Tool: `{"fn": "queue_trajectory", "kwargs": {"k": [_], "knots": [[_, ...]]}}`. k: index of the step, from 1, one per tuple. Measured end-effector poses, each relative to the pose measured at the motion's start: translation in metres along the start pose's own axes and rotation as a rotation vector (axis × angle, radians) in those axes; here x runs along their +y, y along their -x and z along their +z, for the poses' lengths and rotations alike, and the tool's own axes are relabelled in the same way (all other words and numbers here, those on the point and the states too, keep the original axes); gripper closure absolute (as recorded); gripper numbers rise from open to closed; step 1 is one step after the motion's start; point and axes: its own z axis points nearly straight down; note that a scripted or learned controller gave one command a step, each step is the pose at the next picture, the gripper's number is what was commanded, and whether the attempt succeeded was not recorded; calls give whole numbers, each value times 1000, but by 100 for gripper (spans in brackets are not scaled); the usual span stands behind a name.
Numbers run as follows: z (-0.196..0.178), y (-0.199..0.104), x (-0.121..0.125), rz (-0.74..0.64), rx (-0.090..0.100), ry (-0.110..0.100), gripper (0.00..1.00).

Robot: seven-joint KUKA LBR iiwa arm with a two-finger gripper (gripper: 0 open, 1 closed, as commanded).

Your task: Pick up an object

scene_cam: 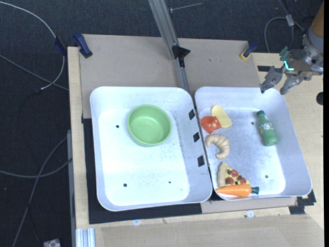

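Note:
My gripper (pixel 276 85) hangs open above the far right corner of the right bin (pixel 288 153), with nothing between its fingers. In that bin lie a green bottle (pixel 266 128), a yellow chip-like piece (pixel 222 116), a red piece (pixel 209 123), a tan croissant (pixel 220 143), a pizza slice (pixel 230 175) and an orange carrot (pixel 235 191). The bottle is the nearest object, below and slightly left of the gripper. A green bowl (pixel 149 124) sits in the left bin (pixel 110 184).
A slanted metal bar (pixel 165 24) crosses the bench from the top to the gap between the bins. Blue (pixel 80 45) and yellow (pixel 249 49) clamps sit at the board's far corners. Cables lie on the dark floor to the left.

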Motion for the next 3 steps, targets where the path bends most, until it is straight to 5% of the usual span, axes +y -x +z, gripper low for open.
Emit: {"fn": "queue_trajectory", "kwargs": {"k": [1, 3], "knots": [[-5, 0, 1, -1, -1, 9, 0], [107, -20, 9, -3, 0, 1, 0]]}}
